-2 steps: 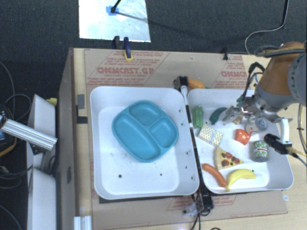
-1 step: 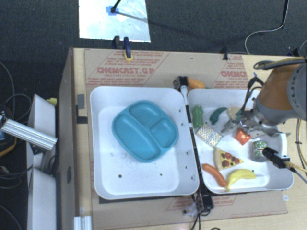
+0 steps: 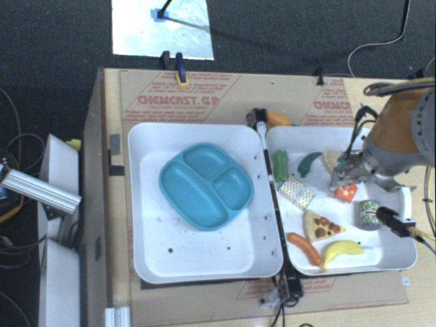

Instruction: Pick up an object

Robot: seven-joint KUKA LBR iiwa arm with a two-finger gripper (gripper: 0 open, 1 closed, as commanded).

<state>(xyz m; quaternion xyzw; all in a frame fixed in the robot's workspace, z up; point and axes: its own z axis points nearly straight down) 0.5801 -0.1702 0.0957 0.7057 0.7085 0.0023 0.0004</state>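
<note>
The right bin [image 3: 402, 254] holds several toy foods. A red piece [image 3: 347, 193] lies just below my gripper [image 3: 343, 178], which hangs low over the bin's right half. Beside it are a small green-labelled can [image 3: 368, 214], a pizza slice [image 3: 320, 225], a banana [image 3: 341, 251] and an orange sausage [image 3: 304, 248]. Further left sit a checkered white block [image 3: 296, 192], a light green piece [image 3: 280, 164] and a dark green pepper [image 3: 308, 162]. A beige piece [image 3: 333, 159] is partly hidden behind the gripper.
The left bin [image 3: 157, 251] holds a blue divided plate [image 3: 206, 185]. An orange item [image 3: 278, 120] lies on the cardboard behind the bins, at the divider. The grey and orange arm [image 3: 402, 131] reaches in over the right bin's far right corner.
</note>
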